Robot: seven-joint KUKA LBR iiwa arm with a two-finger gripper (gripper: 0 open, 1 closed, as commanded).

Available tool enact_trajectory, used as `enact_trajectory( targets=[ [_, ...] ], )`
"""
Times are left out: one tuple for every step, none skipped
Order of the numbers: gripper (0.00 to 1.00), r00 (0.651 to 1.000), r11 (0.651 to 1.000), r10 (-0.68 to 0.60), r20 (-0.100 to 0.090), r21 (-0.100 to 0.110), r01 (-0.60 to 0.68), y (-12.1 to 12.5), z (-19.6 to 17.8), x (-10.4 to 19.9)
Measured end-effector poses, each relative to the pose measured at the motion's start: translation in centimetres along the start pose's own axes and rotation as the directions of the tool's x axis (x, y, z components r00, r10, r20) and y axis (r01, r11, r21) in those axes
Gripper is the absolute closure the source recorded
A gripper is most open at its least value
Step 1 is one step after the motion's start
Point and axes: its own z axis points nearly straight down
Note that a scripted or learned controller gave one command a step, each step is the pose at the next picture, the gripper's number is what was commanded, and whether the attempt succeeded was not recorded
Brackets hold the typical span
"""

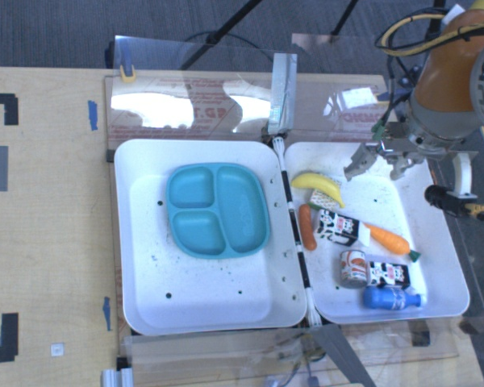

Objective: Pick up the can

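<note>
**Arm above the right bin; can lying untouched among the clutter**

The worktop (40, 240) carries two shallow white bins side by side. The left bin (141, 297) holds a teal divided plate (218, 210) with three compartments, set near its middle. The right bin (444, 285) holds all the loose items, and places below are given relative to the can.

The can (353, 267) lies on its side in the lower half of the right bin, its red and white label facing up. Just beside it on the right, touching or nearly so, lies a black and white carton (387, 274). Below and to the right of the can sits a blue bottle (390, 299), on its side near the bin's front wall. Directly above the can is a second black and white carton (336, 229), and to the right of that an orange carrot (387, 239) with a green tip. Up and to the left of the can lies a small reddish sausage-shaped item (307, 226), close to the divider between the bins. Farther up from the can rests a yellow banana (319, 185).

The gripper (382, 160) hangs over the upper part of the right bin, well apart from the can and up to its right, under the arm's orange band (450, 79). Its fingers (357, 164) stand apart, with nothing between them.
</note>
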Motion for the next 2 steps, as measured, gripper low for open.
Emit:
enact_trajectory(
  targets=[
    [0.00,0.950,0.950,0.312,0.002,-0.007,-0.312,2.1,-2.5,-2.5],
    [0.00,1.000,1.000,-0.009,0.000,0.001,0.009,-4.7,-3.8,5.9]
  ],
)
